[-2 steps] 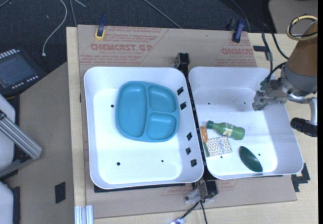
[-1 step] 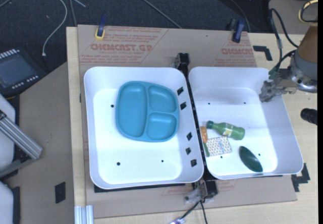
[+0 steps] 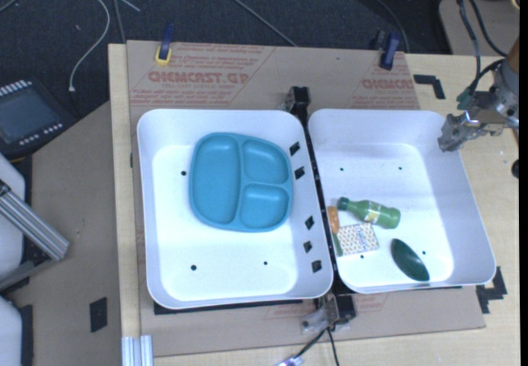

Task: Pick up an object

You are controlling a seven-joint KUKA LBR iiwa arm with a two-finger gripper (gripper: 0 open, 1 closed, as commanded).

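Green plastic marks the likeliest target: a small bottle (image 3: 370, 210) with a yellow band at its middle lies on its side in the right bin (image 3: 466, 191), toward that bin's near left part. Just beside it, nearer the camera, a small flat packet (image 3: 357, 238) with a speckled face lies flat, an orange-edged item (image 3: 332, 218) against its left side near the divider. A dark green oval object (image 3: 409, 260), smooth and rounded, rests in the near right corner of the same bin. The left bin (image 3: 157, 191) holds a blue divided plate (image 3: 240, 181) with three compartments, lying flat near the bin's middle.

The gripper (image 3: 455, 132) hovers at the right bin's far right rim, well apart from all of these; whether it is open or closed cannot be told from this view, and nothing shows in it.

As a judgement, the bottle looks light, stiff and somewhat slick, and being round it may roll under a sideways nudge; closing across its body at the banded middle, square to its long axis, seems the surest hold. The packet looks thin and hard to get under. The dark oval looks smooth and may slip out. The plate is broad and stiff, offering only its rim.
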